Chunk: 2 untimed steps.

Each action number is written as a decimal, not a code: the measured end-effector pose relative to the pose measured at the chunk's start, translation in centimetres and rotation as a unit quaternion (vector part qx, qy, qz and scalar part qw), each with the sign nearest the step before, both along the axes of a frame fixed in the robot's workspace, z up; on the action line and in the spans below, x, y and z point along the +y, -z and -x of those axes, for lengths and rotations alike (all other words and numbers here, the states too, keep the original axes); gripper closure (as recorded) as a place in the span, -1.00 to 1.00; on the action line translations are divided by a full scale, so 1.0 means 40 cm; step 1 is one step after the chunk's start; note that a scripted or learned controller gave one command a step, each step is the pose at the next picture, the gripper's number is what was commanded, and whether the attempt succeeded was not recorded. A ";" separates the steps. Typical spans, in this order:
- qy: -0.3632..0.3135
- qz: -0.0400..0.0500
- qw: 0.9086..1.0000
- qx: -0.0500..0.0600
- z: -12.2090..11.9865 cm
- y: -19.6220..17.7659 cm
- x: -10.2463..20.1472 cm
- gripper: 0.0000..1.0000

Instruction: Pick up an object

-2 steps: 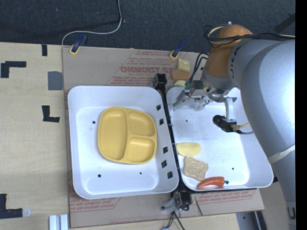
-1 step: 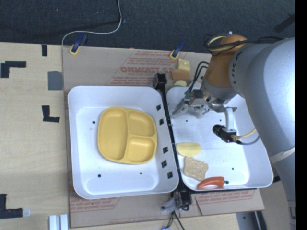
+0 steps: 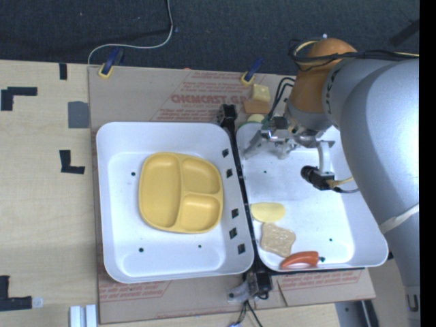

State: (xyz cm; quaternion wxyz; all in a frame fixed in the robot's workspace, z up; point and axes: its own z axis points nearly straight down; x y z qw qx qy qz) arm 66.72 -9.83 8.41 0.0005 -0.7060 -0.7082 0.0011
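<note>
The right bin (image 3: 340, 234) holds three small items near its front left. A pale yellow oval piece (image 3: 268, 212) lies by the divider. Just in front of it is a tan, bread-like square (image 3: 278, 239). A red-orange carrot-shaped item (image 3: 300, 259) rests against the front wall. My gripper (image 3: 274, 139) hangs low over the far left corner of the right bin, well behind these items and apart from them. I see nothing in it. The grey arm with its orange band (image 3: 320, 53) covers the bin's far right side.
A yellow divided plate (image 3: 181, 191) lies in the left bin (image 3: 116, 182). Behind the bins, a tan and yellow block (image 3: 257, 98) and a pale round item (image 3: 255, 119) sit on the cardboard. A black cable part (image 3: 317, 176) hangs over the right bin.
</note>
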 end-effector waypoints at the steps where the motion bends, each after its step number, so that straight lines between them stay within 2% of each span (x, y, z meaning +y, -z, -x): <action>1: 0.000 0.000 1.000 -0.001 0.000 -0.025 0.002 1.00; 2: 0.000 0.000 1.000 0.000 0.001 -0.024 0.002 -1.00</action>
